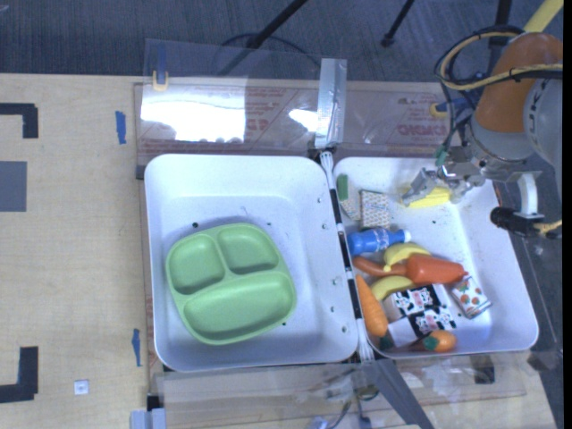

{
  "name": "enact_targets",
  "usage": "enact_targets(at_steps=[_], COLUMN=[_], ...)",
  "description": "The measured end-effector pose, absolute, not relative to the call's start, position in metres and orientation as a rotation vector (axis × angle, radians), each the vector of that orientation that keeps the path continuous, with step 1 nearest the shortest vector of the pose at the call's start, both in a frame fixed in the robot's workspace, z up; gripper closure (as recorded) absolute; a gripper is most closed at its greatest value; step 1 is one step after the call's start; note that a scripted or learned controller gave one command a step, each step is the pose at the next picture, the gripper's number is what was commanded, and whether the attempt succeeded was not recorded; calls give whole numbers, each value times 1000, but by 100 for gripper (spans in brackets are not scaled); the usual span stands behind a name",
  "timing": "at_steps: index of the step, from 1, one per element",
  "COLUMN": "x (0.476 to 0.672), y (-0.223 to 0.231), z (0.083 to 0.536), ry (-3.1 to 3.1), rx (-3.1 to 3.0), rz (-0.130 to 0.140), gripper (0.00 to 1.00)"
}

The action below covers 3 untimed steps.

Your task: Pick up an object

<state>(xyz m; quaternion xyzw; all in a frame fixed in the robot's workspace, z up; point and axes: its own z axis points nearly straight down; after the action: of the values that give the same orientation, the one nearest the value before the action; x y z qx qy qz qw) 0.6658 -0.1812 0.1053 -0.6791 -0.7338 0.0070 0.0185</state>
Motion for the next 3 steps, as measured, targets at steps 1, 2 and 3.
enact_targets(at_steps=[1, 2, 3], x=[667, 667, 641], y=[-114, -114, -121], z=[205, 205, 112], ry=[-2128, -2128, -2206], rx=[-2309, -2309, -2256], rz=[3, 4, -12], gripper=[100, 0, 0])
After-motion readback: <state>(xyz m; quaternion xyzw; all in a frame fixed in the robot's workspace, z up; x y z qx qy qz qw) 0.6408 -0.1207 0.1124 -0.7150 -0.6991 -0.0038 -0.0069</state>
